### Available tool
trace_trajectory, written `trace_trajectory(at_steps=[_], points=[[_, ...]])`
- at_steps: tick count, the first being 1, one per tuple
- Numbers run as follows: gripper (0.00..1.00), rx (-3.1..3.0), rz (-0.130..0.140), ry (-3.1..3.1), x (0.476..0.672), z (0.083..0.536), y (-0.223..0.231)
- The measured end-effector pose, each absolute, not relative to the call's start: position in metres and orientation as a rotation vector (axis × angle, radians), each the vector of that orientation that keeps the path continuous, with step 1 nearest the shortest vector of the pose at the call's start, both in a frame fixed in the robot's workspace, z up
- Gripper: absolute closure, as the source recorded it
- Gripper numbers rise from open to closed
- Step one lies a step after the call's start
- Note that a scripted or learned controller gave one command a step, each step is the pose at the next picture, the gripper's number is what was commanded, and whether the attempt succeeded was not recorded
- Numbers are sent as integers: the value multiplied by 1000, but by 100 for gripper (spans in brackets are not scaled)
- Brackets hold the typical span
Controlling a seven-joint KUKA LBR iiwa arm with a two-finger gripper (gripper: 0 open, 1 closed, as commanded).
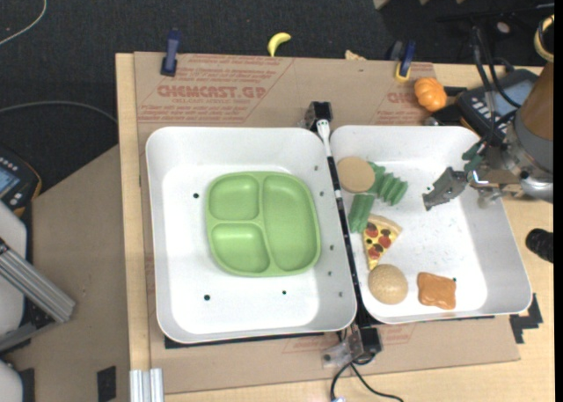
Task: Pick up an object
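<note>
Where the surface [132, 215] shows bare brown board behind the bins, red lettering reads "CHEMCAST G P" [211, 91], with smaller lines beneath too blurred to read. In the left bin [176, 303] lies a green divided plate [262, 222]. In the right bin [493, 242] lie a tan round bun [356, 174], a green ridged piece [388, 186], a pizza slice [379, 240], a second bun [387, 284] and an orange chunk [436, 290]. Above that bin's bare right half hangs the pincer [444, 189], its fingers spread apart and grasping nothing.
</note>
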State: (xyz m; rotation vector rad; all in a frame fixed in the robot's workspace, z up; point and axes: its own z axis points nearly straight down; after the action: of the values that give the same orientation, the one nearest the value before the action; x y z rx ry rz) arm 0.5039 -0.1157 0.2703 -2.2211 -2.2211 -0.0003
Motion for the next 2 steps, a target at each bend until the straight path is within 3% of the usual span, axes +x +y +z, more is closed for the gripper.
trace_trajectory(at_steps=[1,2], points=[[0,-2208,-3,-2229,482,284,-29],[0,-2223,14,-2208,476,179,-86]])
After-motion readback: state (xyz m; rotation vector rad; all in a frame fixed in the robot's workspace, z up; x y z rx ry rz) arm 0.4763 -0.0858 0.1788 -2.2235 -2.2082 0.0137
